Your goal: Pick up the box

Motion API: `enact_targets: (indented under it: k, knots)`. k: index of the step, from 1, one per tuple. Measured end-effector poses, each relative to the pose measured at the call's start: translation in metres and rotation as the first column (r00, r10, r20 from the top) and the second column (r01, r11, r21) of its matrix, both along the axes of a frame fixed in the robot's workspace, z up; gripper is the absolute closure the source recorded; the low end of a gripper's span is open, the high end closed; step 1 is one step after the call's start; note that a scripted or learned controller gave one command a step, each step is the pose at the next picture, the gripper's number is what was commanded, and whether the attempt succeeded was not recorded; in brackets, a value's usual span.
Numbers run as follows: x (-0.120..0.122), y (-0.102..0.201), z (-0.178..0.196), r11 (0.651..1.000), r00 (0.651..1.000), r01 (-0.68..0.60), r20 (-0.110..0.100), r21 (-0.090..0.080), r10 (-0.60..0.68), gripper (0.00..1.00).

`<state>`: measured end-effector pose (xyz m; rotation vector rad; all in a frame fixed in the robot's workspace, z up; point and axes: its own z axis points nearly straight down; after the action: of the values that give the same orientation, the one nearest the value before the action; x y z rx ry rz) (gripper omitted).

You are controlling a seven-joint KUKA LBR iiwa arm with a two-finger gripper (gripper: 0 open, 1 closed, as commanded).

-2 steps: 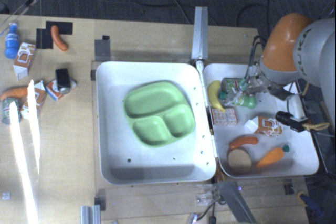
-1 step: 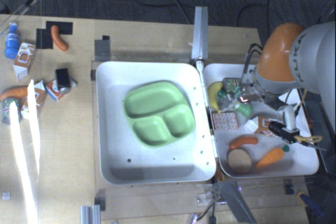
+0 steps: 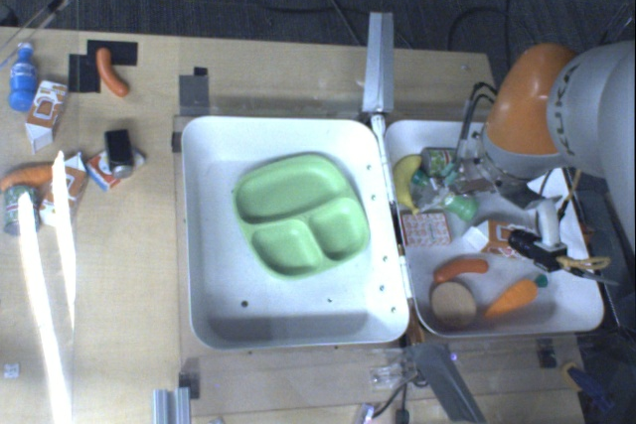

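I see two shallow white bins with smooth, rounded corners. The left bin (image 3: 214,313) holds one shiny green plastic tray (image 3: 301,213) with three dips in it, sitting a bit tilted. The right bin (image 3: 586,313) is full of small toys. The box (image 3: 426,230) is small and flat, pink and white with tiny dots, and it lies near that bin's left wall, just below a yellow banana (image 3: 405,179). Below the box are a smooth red sausage (image 3: 459,268), a round brown patty (image 3: 453,303) and a pointy orange carrot (image 3: 513,297). My arm is big and grey with a shiny orange band. Its gripper (image 3: 449,178) hangs over the top of the right bin, above the box, next to a green crinkly thing (image 3: 459,208). I cannot tell how wide its jaws are or whether they hold anything.
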<state>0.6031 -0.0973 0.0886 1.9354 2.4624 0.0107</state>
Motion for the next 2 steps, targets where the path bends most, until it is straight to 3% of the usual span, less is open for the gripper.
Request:
enact_targets:
  k: [1,2]
  knots:
    - [-0.018,0.007,0.000,1.000,1.000,-0.012,0.002,-0.001,0.012,0.00]
    - [-0.054,0.007,0.001,0.995,0.995,0.102,0.003,0.003,-0.102,0.00]
